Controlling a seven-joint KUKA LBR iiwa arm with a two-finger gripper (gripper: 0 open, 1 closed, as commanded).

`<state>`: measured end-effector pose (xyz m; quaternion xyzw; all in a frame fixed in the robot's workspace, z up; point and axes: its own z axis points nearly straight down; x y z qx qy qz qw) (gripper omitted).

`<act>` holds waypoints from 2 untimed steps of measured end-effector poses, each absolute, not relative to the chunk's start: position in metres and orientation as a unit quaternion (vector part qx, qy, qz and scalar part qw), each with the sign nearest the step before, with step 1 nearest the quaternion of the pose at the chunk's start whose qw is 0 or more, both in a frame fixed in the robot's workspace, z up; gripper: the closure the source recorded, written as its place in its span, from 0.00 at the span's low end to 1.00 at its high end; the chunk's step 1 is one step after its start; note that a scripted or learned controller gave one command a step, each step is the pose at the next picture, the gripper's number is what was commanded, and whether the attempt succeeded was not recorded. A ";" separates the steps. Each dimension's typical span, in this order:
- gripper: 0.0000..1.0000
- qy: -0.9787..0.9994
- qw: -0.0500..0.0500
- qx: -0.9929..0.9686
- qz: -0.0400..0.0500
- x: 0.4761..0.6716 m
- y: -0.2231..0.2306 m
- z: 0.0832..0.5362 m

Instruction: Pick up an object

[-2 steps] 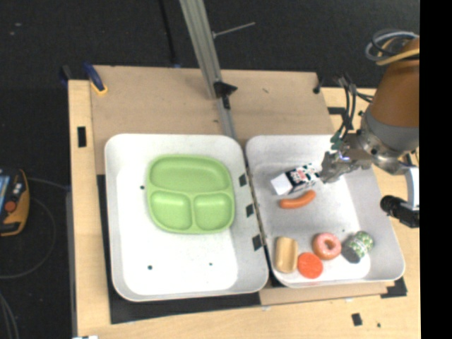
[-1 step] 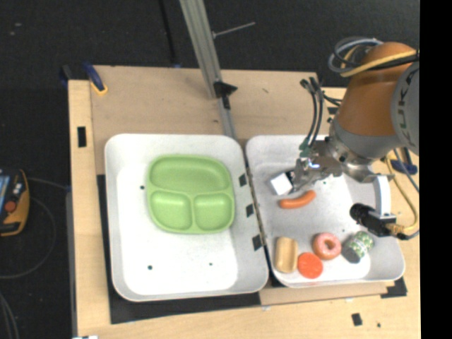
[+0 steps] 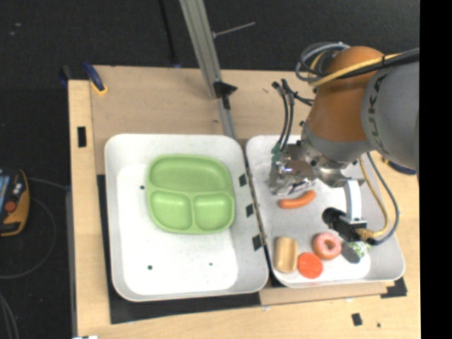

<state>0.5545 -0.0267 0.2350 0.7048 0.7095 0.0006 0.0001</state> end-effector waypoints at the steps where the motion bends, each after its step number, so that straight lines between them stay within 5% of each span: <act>1: 1.00 0.710 0.000 0.704 0.001 0.540 0.021 0.245; 2: 1.00 0.710 -0.001 0.704 0.001 0.529 0.081 0.238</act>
